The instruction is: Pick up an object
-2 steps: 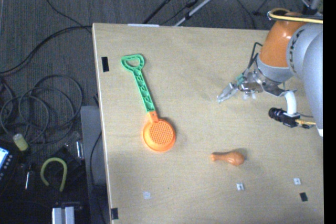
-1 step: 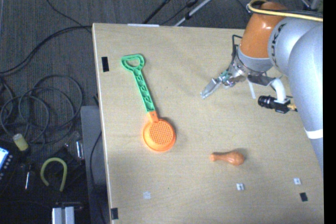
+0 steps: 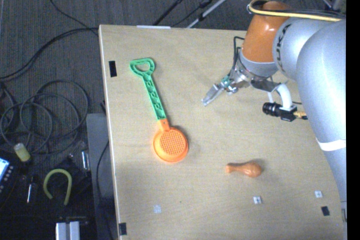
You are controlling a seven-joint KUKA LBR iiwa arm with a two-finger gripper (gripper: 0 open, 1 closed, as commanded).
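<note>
A skimmer with a green handle point(image 3: 151, 89) and a round orange head point(image 3: 170, 145) lies on the left half of the tan board, handle pointing to the far side. A small orange-brown drumstick-shaped object point(image 3: 245, 168) rests nearer the front, right of centre. My gripper point(image 3: 212, 95) hangs over bare board at the centre right, slanting down to the left. It is well apart from both objects and nothing shows in it.
The tan board point(image 3: 197, 199) ends at a left edge beyond which cables and gear lie on the floor. The grey arm with its orange band point(image 3: 264, 36) covers the board's right side. Small black markers sit near the board's edges.
</note>
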